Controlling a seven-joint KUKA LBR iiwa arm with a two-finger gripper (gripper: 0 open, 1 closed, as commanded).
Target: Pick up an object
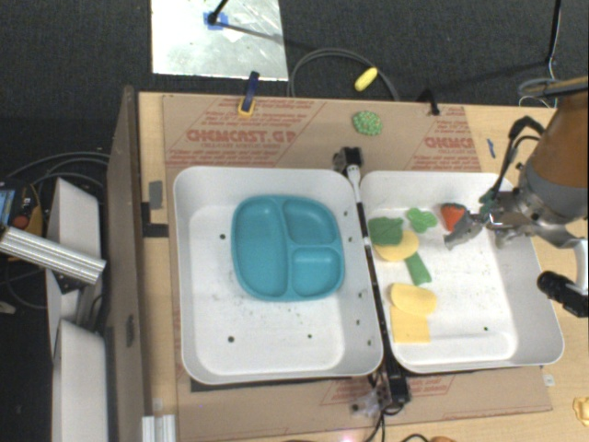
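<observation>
Your gripper hangs over the right bin, just beside the red toy, with nothing in it. You cannot tell how wide it is. It could bump the toy away and grab only air

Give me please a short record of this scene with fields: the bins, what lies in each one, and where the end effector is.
left bin: holds a blue divided plate
right bin: holds small toy food pieces
green pieces: one, one, one
yellow pieces: one, one, one
red-orange piece: near the bin's far wall
end effector: over the right bin, beside the red-orange piece
outside the bins: green object and yellow object
</observation>
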